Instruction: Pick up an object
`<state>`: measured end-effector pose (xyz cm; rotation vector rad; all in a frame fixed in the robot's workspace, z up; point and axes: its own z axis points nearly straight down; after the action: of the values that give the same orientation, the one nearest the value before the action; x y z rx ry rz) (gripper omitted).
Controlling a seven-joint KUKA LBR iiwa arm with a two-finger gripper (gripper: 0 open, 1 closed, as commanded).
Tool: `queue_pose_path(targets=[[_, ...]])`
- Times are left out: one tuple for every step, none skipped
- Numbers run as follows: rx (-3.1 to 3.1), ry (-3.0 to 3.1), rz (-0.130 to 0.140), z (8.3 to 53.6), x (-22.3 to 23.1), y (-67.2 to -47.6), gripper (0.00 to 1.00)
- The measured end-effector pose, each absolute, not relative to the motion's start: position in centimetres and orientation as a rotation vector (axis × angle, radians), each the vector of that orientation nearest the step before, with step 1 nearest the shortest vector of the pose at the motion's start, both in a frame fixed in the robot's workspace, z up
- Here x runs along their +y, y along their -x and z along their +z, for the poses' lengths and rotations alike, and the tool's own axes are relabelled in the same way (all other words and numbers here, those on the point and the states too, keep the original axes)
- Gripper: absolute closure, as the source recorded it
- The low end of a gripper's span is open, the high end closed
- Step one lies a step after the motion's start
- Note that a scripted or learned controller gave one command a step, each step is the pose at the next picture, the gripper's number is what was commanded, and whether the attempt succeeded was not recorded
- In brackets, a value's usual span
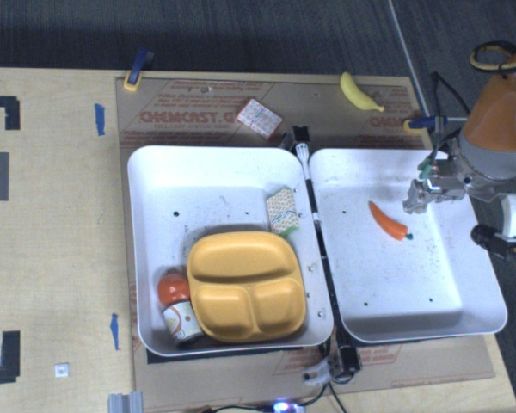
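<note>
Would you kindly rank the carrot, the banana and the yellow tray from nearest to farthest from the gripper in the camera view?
From the gripper:
1. carrot, just to its left in the right bin.
2. banana, up on the cardboard beyond the bins.
3. yellow tray, in the left bin.

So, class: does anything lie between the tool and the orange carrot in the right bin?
Nothing visible does. The tool hangs just right of the carrot, with bare white floor of the right bin between them.
</note>
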<state>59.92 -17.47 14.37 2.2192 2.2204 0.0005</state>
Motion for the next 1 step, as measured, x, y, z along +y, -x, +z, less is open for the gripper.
queue_pose_path(targets=[[2.222,-2.219,0.0,14.34,-17.42,-59.91,0.0]])
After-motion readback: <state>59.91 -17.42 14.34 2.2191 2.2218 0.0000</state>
